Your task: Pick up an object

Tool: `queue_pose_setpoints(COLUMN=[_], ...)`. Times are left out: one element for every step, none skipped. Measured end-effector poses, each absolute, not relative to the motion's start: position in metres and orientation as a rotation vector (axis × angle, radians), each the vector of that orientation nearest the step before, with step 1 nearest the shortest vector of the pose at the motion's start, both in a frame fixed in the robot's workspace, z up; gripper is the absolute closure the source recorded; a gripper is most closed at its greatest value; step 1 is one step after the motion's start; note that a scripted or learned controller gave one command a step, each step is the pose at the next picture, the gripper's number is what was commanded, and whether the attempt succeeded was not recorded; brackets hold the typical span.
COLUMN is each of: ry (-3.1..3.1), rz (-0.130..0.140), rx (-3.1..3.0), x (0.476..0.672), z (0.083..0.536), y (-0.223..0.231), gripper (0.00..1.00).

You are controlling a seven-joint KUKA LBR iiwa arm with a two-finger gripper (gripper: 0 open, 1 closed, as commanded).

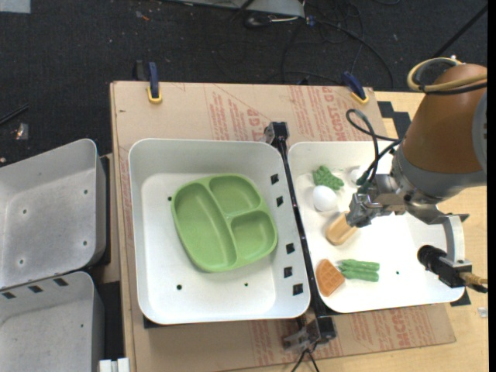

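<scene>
Tan bread-like piece (341, 229): lying tilted in the right bin (403, 289), upper end directly under the gripper (359, 215). Pincer state: cannot tell (fingertips merge with the piece's top edge, so pinching or merely touching remains unresolved). Placement probably suits a descent onto the nearest loose item. Just beside, up-left: white egg (324, 198); above that, small green leafy item (328, 179). Lower down: orange waffle-like piece (330, 277) touching green bean pods (359, 270). Left bin (147, 208): green divided plate (225, 222) lying flat, well apart from the arm. Underlying cardboard sheet (209, 103): faint red printing, partly legible as "CREST", remainder unreadable.
</scene>
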State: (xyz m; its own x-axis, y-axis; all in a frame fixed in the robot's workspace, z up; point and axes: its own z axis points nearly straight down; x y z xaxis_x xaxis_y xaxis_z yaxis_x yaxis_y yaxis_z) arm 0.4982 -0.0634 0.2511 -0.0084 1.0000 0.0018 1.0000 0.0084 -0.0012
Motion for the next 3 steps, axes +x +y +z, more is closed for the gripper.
queue_pose_setpoints(ry=[-2.228,-2.231,-2.23], rz=[0.0,-0.003,-0.002], rx=[-2.211,-2.21,-2.212], x=[0.495,0.486,0.491], z=[0.236,0.243,0.245], y=[-0.012,0.044,0.099], gripper=[1.0,1.0,1.0])
